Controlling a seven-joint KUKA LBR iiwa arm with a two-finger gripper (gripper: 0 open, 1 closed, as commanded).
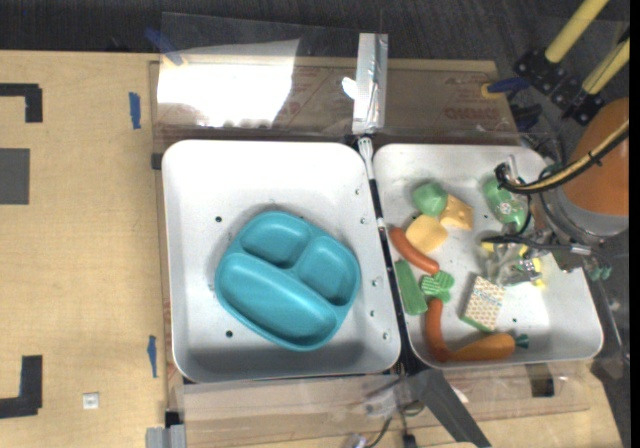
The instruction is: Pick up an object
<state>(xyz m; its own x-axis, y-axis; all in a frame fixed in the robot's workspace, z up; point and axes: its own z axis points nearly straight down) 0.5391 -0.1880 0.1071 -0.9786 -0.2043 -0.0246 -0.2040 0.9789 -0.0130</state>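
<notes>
- Gripper (512, 261) low in right bin (575, 331), grip state: cannot tell.
- Crowded by toy food: checkered block (484, 303), carrot (487, 345), green pieces (430, 199).
- Teal tray (288, 279) in left bin (190, 236).

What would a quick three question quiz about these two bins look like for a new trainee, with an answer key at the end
1. True or false: the teal divided plate lies in the left bin.
2. Which bin is the gripper over? A) left B) right
3. Fill in: the checkered block lies in the ____ bin.

Key: 1 true. 2 B, the right bin. 3 right.
</notes>
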